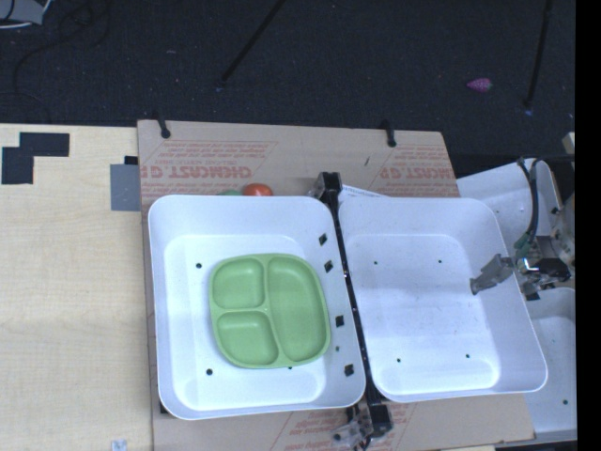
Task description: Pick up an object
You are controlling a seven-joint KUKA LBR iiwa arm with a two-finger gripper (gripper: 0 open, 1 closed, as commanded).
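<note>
A light green divided plate [269,310] with three compartments lies flat in the left bin [178,233], a little right of its middle. My gripper [494,274] hangs at the right rim of the right bin [423,346], far from the plate, with nothing seen in it. Part of the wrist sits past the bin's right edge.
A small red-orange thing [257,191] and a bit of green [229,193] peek out behind the left bin's far rim, on the cardboard sheet [282,158]. A black divider [344,289] with clips runs between the two bins. Pale wooden bench top [66,299] lies to the left.
</note>
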